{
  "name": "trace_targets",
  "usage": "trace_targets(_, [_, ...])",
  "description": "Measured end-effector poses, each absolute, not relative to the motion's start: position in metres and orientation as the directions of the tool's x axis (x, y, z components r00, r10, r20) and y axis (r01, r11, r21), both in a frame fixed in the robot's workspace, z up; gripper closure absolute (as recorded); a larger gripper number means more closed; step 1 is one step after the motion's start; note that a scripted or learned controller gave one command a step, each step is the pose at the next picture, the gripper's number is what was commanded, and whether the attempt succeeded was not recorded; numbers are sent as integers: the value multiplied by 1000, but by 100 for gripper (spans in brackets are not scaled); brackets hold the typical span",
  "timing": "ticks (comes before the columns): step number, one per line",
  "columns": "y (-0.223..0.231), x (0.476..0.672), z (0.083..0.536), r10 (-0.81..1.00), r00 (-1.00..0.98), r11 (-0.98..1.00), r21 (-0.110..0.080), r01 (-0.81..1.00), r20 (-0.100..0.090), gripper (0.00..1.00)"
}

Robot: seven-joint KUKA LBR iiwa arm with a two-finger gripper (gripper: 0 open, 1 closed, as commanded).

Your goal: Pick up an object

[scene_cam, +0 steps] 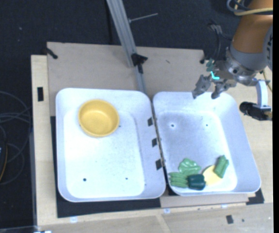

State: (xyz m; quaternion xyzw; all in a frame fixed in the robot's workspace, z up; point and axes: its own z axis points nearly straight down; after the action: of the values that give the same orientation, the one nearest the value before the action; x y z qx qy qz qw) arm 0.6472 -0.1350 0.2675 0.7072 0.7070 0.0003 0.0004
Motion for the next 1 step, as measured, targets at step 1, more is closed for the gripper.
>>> trace_targets(1, [-135,647,268,1000,0,0,1,1000,0,0])
